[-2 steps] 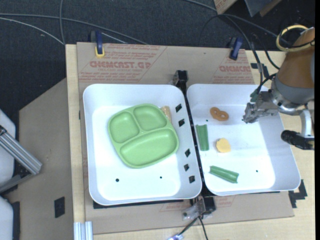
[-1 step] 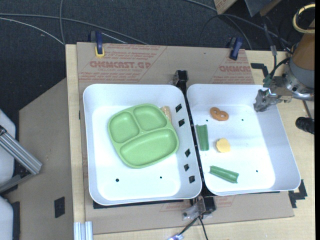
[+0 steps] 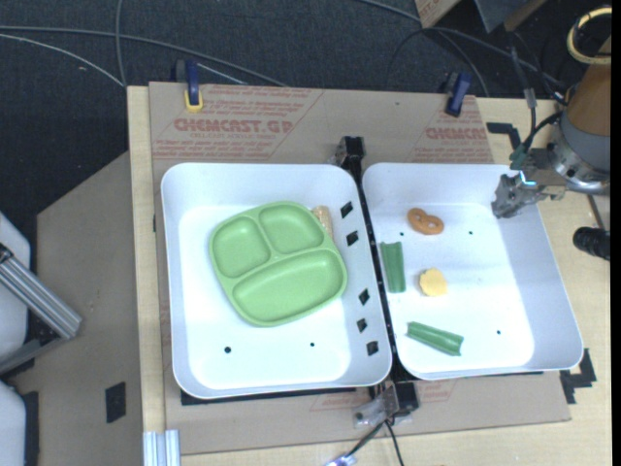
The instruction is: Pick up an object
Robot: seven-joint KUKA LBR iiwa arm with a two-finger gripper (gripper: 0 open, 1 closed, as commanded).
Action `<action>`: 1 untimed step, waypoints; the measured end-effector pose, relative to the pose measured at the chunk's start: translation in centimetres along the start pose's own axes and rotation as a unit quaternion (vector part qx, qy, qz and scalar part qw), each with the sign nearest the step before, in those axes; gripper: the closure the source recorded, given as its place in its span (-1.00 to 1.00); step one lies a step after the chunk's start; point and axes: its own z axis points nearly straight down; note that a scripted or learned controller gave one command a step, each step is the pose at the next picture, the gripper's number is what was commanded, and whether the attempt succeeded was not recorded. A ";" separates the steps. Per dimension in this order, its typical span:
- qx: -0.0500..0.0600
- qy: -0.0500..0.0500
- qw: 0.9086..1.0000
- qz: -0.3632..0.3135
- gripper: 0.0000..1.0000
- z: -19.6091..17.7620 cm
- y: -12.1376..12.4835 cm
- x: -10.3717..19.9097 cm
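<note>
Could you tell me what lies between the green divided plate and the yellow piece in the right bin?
In the camera view, the bins' adjoining walls and an upright green stick lie between the plate and the yellow piece.

Two bins side by side on the surface: left bin holds a divided plate at its centre, with a small item touching the plate's upper right edge. Right bin holds a bagel-like piece toward the upper left, a long piece along its left wall, a small round piece just right of that, and another long piece lower down, all apart. Gripper sits over the right bin's upper right edge; two clamps on the surface's far edge.
</note>
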 end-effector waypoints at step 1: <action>0.002 0.002 1.000 -0.002 1.00 -0.1 -0.4 5.4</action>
